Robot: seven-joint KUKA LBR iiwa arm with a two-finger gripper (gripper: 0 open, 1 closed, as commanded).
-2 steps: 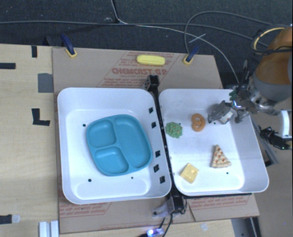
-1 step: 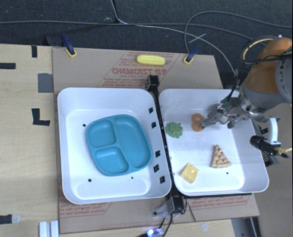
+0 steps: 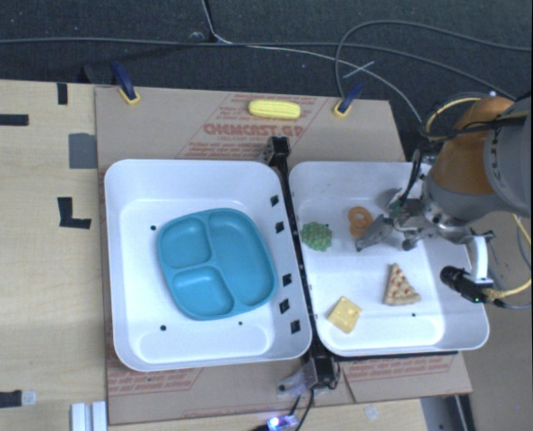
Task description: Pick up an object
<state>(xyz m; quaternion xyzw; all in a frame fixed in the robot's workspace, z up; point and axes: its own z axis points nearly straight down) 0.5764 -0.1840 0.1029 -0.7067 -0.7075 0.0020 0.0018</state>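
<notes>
The gripper hangs low in the right bin, its tip just beside an orange ring-shaped piece; whether its jaws are parted cannot be told; broccoli, a pizza slice and a yellow cracker lie apart nearby; the left bin holds a blue divided plate.

We are in a robot lab.
We see a robot arm, loose cables, black tape marks on the bench, and cardboard clamped under two white bins of toy food.
</notes>
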